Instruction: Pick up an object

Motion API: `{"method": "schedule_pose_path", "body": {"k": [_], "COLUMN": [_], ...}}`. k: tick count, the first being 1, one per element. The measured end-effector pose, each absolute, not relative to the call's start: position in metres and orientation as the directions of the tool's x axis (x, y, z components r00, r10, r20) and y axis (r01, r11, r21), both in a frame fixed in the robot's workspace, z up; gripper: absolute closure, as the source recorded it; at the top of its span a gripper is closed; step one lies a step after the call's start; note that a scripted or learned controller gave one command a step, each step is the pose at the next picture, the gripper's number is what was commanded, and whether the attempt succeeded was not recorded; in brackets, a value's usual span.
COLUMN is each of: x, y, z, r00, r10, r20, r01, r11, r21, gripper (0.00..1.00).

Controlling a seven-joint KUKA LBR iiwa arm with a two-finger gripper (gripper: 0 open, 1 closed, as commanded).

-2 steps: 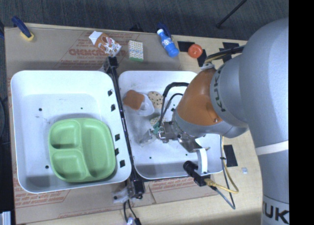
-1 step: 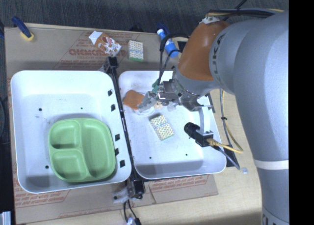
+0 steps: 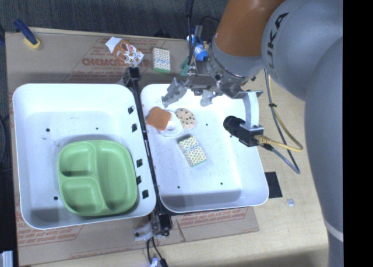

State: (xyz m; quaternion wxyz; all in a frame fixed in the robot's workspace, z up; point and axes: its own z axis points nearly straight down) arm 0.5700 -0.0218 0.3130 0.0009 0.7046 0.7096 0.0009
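Observation:
In the right bin (image 3: pixel 250 184) lie an orange piece (image 3: pixel 158 118) on a small white item, a speckled cookie-like disc (image 3: pixel 186 118) beside it, and a patterned square packet (image 3: pixel 192 150) a little nearer the front. My gripper (image 3: pixel 190 95) hangs over the bin's far edge, just above and behind the cookie-like disc. Its grey fingers (image 3: pixel 173 92) are spread apart with nothing between them.
The left bin (image 3: pixel 35 102) holds a green divided plate (image 3: pixel 97 176). Behind the bins on the cardboard sit a snack wrapper (image 3: pixel 125 53) and a small patterned packet (image 3: pixel 161 60). A black camera unit (image 3: pixel 240 129) with cables hangs off the wrist over the right bin.

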Motion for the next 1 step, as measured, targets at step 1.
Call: {"method": "schedule_pose_path", "body": {"k": [1], "x": [0.5921], "y": [-0.0491], "z": [0.3062], "r00": [-0.004], "r10": [1.0], "r20": [-0.001], "r01": [1.0], "r11": [0.004], "r21": [0.0], "gripper": [0.0]}}
